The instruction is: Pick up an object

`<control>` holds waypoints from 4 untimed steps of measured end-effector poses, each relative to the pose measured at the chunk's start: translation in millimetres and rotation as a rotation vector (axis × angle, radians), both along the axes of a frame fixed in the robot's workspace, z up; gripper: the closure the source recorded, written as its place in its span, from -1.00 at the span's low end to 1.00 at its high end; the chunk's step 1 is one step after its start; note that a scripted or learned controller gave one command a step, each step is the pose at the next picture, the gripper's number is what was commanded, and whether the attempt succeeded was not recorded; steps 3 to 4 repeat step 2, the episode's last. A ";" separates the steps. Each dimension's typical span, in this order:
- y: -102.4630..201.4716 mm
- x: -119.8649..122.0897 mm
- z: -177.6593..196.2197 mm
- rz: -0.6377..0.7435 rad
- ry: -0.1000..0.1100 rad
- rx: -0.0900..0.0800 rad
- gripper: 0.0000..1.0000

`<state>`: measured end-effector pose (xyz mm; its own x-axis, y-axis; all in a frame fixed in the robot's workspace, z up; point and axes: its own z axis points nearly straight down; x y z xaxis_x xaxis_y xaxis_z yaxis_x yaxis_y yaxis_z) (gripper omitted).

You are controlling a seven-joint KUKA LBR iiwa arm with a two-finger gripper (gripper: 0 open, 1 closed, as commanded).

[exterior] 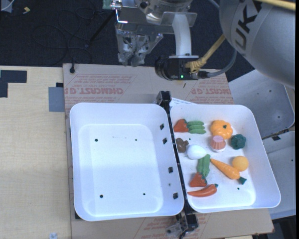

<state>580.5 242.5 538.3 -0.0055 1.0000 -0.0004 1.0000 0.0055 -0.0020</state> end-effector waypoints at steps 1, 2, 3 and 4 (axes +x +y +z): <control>0.1 -21.5 -0.9 -0.001 0.003 -0.001 1.00; 0.4 -46.2 -0.7 -0.002 0.003 -0.001 1.00; 0.4 -46.2 -0.7 -0.002 0.003 -0.001 1.00; 0.4 -46.2 -0.7 -0.002 0.003 -0.001 1.00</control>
